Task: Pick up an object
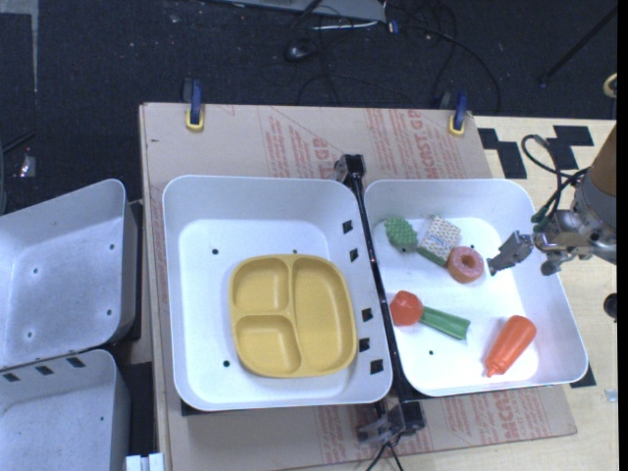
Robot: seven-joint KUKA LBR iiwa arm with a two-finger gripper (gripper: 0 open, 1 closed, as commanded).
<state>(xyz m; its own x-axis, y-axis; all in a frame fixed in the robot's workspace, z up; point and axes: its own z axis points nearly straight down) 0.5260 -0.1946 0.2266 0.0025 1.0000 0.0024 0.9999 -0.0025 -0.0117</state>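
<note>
In the right bin (559, 302), nearest to the camera, the toy carrot (509, 344) lies slanted, its thick end up and right toward the arm. Left of it lies a red and green toy vegetable (424, 314), its long axis running left to right. Farther back sits the pink donut (465, 264), touching a green brush-like toy (402, 235) and a pale checked block (440, 233). The pincer (512, 253) hangs just right of the donut, and its jaws hold nothing; how wide they stand I cannot tell. I judge the donut the closest target, with open floor toward the right wall. The left bin (196, 263) holds a yellow divided plate (292, 314).
</note>
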